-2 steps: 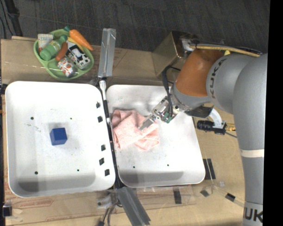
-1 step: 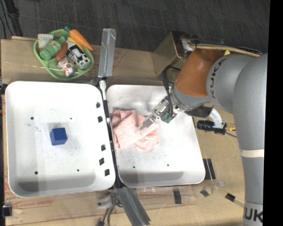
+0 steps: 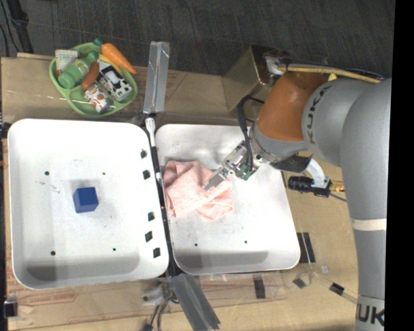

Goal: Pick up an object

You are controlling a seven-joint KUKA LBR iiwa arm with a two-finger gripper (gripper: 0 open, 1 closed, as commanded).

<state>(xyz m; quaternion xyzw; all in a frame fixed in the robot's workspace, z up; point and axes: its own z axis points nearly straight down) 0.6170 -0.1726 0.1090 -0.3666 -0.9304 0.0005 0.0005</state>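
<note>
A small blue cube (image 3: 86, 199) lies in the left shallow white bin (image 3: 27, 257), left of its middle. A crumpled pink cloth (image 3: 192, 191) lies in the right shallow white bin (image 3: 272, 245), against its left wall. Behind the left bin's far corner sits a green bowl of toy food (image 3: 93, 76) on the wooden bench (image 3: 196, 83).

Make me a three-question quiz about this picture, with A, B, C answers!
1. Where is the blue cube?
A. left bin
B. right bin
C. green bowl

2. What colour is the cloth?
A. yellow
B. pink
C. black

3. How does the cloth lie?
A. folded flat
B. hanging over the rim
C. crumpled

Answers: 1 A, the cube sits on the floor of the left bin. 2 B, it is pale pink. 3 C, it lies bunched in the right bin, with the tool at its upper edge.
</note>
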